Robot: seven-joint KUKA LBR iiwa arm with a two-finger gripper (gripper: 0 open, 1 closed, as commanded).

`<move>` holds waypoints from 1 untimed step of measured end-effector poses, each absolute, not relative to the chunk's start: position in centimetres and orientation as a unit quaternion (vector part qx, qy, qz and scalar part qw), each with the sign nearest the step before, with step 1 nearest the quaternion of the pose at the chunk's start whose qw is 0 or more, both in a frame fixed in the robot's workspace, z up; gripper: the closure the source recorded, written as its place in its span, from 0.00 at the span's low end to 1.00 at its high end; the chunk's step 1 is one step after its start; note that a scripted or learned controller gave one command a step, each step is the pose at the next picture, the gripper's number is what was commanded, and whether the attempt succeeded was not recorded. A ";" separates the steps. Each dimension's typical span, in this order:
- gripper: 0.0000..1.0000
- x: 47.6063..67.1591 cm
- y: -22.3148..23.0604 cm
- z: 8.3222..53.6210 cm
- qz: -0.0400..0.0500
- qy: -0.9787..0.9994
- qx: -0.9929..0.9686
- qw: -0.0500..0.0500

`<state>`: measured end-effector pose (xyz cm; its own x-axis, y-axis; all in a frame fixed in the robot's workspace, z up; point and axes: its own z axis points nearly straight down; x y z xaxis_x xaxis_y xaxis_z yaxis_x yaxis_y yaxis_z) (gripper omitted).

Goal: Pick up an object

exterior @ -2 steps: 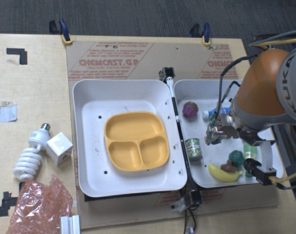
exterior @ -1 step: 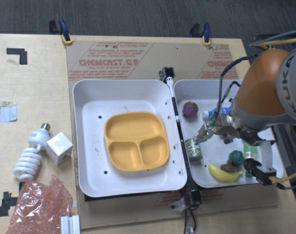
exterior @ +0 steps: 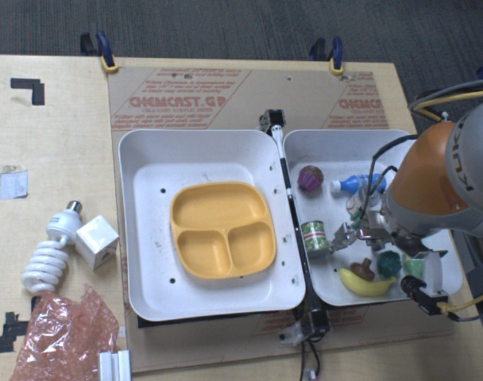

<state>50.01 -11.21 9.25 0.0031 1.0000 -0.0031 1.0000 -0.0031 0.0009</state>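
A small green can (exterior: 313, 236) lies just left of the gripper (exterior: 346, 236) in the right bin (exterior: 330, 292); whether the tool is released or clenched cannot be told. The can is judged light, rigid and smooth, best taken across its round sides. A soft curved banana (exterior: 365, 282) lies just below.

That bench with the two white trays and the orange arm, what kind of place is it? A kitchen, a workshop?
Most likely a robotics lab bench set up for grasping trials. The robot arm reaches over the right bin, which holds toy items like a banana and a small can, and clamps pin the cardboard base.
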 end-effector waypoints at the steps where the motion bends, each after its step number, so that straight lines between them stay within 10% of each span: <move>1: 1.00 50.1 -11.2 10.2 0.000 0.706 0.709 0.002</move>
<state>50.14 -11.17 10.23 0.0040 1.0000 -0.0023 1.0000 -0.0040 0.0031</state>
